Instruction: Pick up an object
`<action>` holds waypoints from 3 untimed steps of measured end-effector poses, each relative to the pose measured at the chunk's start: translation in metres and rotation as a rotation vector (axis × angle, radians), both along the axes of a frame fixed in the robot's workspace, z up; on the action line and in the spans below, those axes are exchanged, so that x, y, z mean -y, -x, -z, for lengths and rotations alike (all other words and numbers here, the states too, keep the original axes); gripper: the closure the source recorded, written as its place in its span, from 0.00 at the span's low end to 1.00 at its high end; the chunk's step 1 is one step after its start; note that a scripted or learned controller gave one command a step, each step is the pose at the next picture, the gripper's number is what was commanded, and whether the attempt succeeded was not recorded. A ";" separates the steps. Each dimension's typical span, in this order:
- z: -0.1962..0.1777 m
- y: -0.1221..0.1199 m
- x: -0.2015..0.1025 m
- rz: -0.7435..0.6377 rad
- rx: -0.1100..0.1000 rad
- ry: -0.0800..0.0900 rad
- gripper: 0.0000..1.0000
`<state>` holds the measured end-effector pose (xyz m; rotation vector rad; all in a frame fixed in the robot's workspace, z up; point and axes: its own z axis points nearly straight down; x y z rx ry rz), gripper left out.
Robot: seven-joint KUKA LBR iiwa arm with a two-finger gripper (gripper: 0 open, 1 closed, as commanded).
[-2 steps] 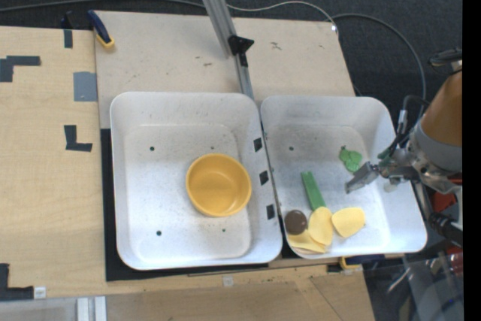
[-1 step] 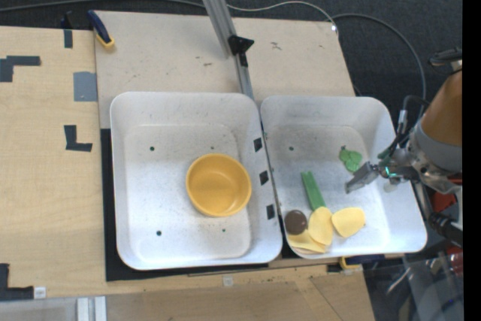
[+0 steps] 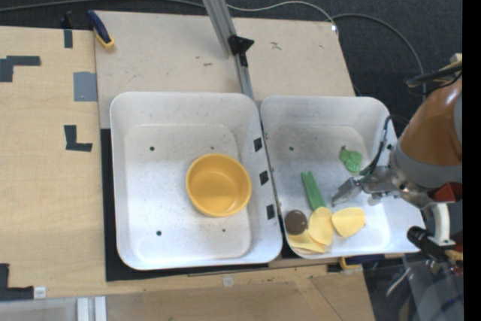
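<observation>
The right bin (image 3: 323,110) holds several small objects. A green leafy piece (image 3: 350,158) lies near its right wall. A green stick (image 3: 312,190) lies in the middle, with a brown round piece (image 3: 295,222) below it. Yellow pieces (image 3: 321,226) (image 3: 349,221) sit at the front, and a flat yellow one (image 3: 304,243) is at the front rim. My gripper (image 3: 346,191) hangs low over the right bin, just right of the green stick, below the leafy piece and above the yellow pieces. I see nothing held in it.
The left bin (image 3: 135,124) holds a yellow bowl (image 3: 218,184) near its middle. A grey metal post (image 3: 218,4) slants up from the wall between the two bins. The arm's orange band (image 3: 440,128) overhangs the right bin's right rim.
</observation>
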<state>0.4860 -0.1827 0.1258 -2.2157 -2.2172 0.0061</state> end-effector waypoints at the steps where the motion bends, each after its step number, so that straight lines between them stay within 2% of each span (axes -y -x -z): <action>1: 0.037 0.000 0.000 0.001 0.007 0.003 0.00; 2: 0.026 0.000 -0.001 -0.001 0.006 0.002 1.00; 3: -0.026 -0.011 -0.001 -0.001 0.011 0.003 1.00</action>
